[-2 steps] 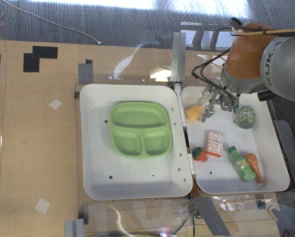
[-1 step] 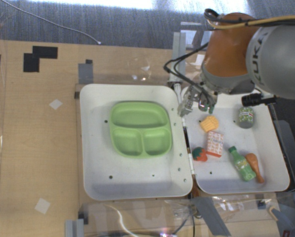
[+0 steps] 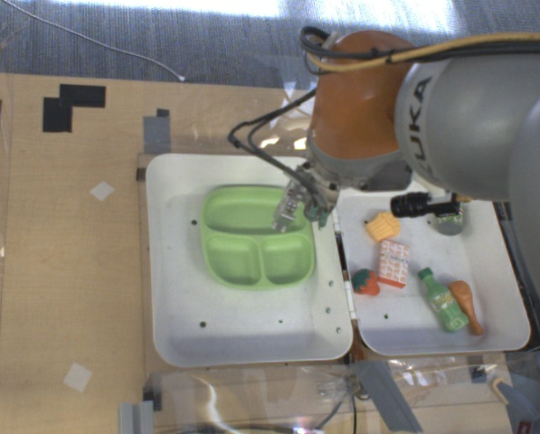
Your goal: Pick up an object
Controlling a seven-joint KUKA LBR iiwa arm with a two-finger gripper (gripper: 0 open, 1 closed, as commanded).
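The end effector (image 3: 298,208), its grip state not discernible, hung over the right rim of the green divided tray (image 3: 256,248) in the left bin (image 3: 175,333), while the loose pickable items, including the green bottle (image 3: 443,302), lay in the right bin (image 3: 514,333).

Arm (image 3: 487,116) enters from the right, filling the upper right of the view. Grey link with dark lettering nearest the camera; orange band (image 3: 364,89) beyond it, above the wrist. Black and yellow cables run along the top of the arm and loop off its left side. Wrist angled downward and to the left. Gripper (image 3: 298,208) small, metallic, at the tip, pointing down-left. Its tip too small and blurred to read further.
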